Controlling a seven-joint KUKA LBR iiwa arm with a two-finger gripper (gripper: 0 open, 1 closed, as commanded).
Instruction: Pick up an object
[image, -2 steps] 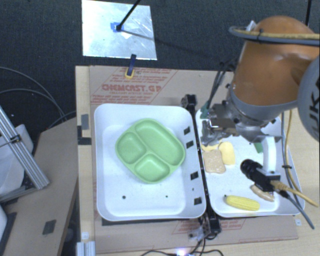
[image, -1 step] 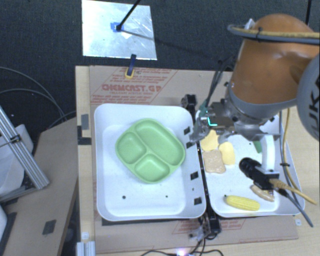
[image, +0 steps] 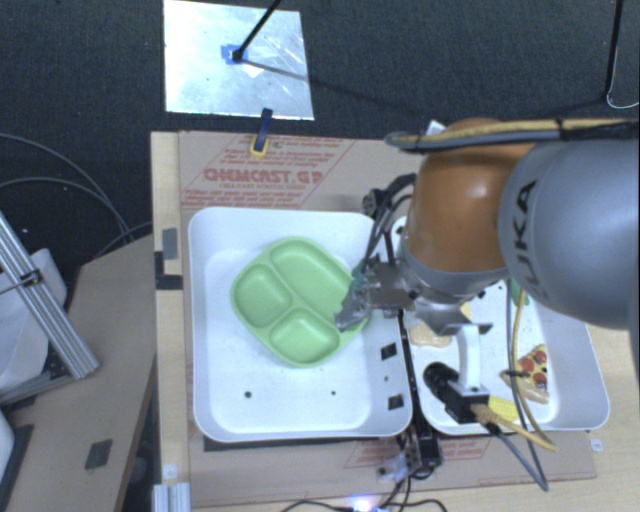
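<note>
Green 3-compartment plate (image: 290, 300) in left bin, long axis diagonal; gripper (image: 352, 308) clamps its right rim.

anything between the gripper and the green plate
No, nothing: in the camera view the gripper sits right at the green plate's right rim.

Red block lettering reading "CHEMCAST. G P" runs across the brown cardboard sheet (image: 290, 165) under the bins, in the upper middle of the frame; smaller red print beneath it and along the sheet's lower edge is too small to read. On the grey arm (image: 575, 235) at the right, black letters "UKA" of the brand name show, running vertically.
</note>
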